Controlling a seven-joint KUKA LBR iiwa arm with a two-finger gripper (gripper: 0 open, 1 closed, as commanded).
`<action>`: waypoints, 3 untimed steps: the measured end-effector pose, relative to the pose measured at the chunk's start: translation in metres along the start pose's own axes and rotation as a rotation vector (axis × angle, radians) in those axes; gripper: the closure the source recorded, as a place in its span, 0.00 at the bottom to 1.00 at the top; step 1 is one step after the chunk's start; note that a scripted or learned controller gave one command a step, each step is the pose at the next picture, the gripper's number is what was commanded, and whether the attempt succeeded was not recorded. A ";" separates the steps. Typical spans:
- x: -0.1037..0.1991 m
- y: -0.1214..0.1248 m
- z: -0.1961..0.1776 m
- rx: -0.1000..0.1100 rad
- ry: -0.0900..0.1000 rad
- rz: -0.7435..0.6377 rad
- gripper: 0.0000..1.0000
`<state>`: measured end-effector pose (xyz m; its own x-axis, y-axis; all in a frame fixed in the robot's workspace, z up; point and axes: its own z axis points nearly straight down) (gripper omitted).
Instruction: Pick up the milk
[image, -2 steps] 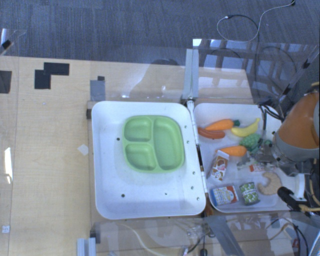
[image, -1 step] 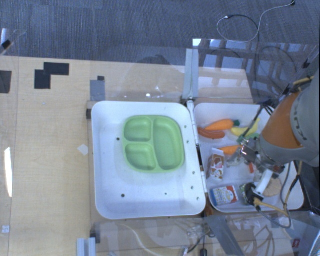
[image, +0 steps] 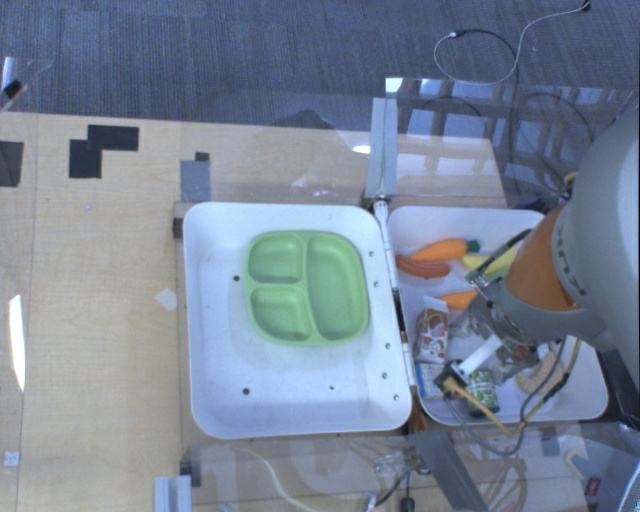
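Bench (image: 90, 330) of pale wood fills the left side, with black tape patches near its far-left corner and grey-blue carpet (image: 250, 50) beyond. Cables loop on the floor at the upper right. Two white bins sit side by side: the left bin (image: 215, 400) holds one green plate (image: 306, 287) with three compartments; the right bin (image: 590, 400) is crowded. In it I count one orange carrot (image: 445, 250), one red-brown sausage-like piece (image: 425, 268) just below it, another orange scrap (image: 460, 298), something yellow-green (image: 490, 262) by the arm, and one milk (image: 432, 334) carton. The milk lies near the bin's left wall, long axis running roughly near-to-far, tilted slightly; which end is its top is too blurred to tell. The arm (image: 590, 250) covers the bin's right half. The gripper (image: 470, 375) hangs low just right of the milk, over small cluttered bits; whether its jaws are spread or closed I cannot tell.
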<state>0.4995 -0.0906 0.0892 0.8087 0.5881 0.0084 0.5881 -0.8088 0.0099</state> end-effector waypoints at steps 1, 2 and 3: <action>-0.018 0.098 -0.017 0.008 -0.007 0.069 0.00; 0.034 0.028 0.001 0.003 0.001 -0.091 0.00; 0.037 0.029 -0.011 0.000 0.005 -0.099 1.00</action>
<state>0.5460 -0.0924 0.1012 0.7463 0.6655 0.0127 0.6654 -0.7464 0.0111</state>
